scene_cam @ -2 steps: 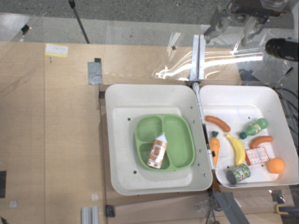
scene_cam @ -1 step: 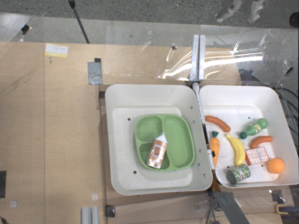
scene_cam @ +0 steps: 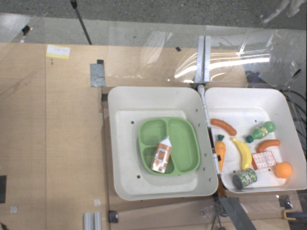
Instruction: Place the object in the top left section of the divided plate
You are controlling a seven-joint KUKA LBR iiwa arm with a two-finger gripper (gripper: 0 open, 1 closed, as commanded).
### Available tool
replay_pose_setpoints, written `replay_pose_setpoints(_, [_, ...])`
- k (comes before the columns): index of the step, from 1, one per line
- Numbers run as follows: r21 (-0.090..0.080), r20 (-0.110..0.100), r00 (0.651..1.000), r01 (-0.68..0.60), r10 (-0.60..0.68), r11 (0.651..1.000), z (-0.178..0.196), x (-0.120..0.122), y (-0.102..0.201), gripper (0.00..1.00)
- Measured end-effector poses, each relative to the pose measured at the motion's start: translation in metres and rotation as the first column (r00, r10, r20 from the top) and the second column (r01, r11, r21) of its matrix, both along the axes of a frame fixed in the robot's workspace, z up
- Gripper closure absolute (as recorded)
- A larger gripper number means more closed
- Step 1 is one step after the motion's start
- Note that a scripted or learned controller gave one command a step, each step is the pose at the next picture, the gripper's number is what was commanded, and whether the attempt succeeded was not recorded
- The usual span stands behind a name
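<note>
- Gripper (scene_cam: 289, 4) sits at the far top right, well apart from both bins; I cannot tell whether it is released or clenched
- Carton (scene_cam: 162, 156) lies tilted on the green plate (scene_cam: 191, 163) in the left bin (scene_cam: 120, 104); it looks mostly in the lower left section, its peaked end over the ridge
- Top left section (scene_cam: 151, 130) looks free; I judge the task not done
- I'd come down on the carton's middle, closing across its narrow width; lift clear of the ridge, then set it down flat in the top left section
</note>
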State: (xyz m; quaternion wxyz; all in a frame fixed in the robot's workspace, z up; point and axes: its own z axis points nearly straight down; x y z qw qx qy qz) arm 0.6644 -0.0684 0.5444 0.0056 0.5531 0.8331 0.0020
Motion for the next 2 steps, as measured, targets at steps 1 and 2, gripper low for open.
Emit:
replay_pose_setpoints(1, [-0.004,0.001,0.986,-0.166,0.166,0.986,0.001,0.000,-0.074,0.00])
replay_pose_setpoints(2, [-0.005,0.000,0.983,-0.183,0.183,0.983,0.001,-0.001,-0.136,0.00])
